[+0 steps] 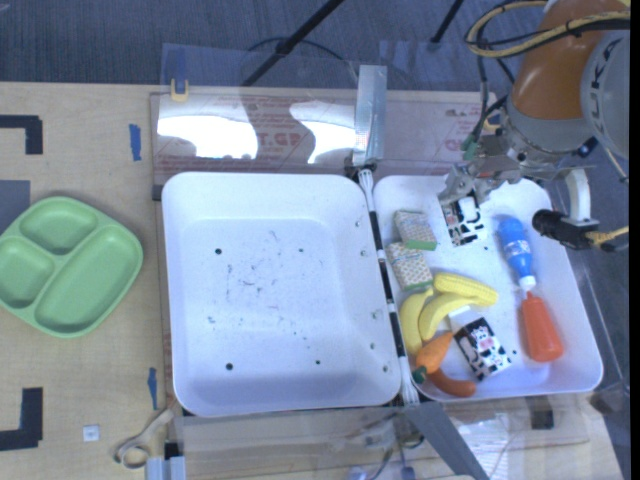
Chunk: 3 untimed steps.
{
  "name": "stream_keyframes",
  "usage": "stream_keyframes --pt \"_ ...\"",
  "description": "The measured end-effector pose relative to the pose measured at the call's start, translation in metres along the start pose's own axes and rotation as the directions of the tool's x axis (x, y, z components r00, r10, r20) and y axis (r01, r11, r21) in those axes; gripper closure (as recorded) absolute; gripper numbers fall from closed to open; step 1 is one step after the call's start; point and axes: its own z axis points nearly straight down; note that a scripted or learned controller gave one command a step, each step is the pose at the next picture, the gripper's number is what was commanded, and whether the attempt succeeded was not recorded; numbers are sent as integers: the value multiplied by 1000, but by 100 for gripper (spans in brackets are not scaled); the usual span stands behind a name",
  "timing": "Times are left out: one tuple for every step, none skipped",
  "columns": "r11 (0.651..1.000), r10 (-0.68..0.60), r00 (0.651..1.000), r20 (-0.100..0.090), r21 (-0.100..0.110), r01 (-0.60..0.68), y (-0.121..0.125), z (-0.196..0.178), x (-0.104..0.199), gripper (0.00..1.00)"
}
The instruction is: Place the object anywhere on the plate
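we reckon the gripper [465, 196] sits at twelve o'clock of the right bin [585, 343], jaws we can't tell. green plate [70, 265] lies far off at nine o'clock, past the left bin [200, 193].

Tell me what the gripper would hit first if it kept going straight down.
Probably the small black-and-white carton at the back of the right bin; the gripper hangs just above it. Depth is hard to judge from this slanted view, so it could meet the bin floor beside it.

Left bin [270, 288] bare white, scissors [140, 446] at bench's front edge, blue tape [134, 141] near back left.
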Motion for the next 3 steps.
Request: stream_keyframes --pt "980 -197 980 0 0 197 3 47 -65 100" --pt "911 -412 911 -1 -1 412 -2 24 -15 100" --pt "857 -515 857 2 -3 515 29 -19 37 100"
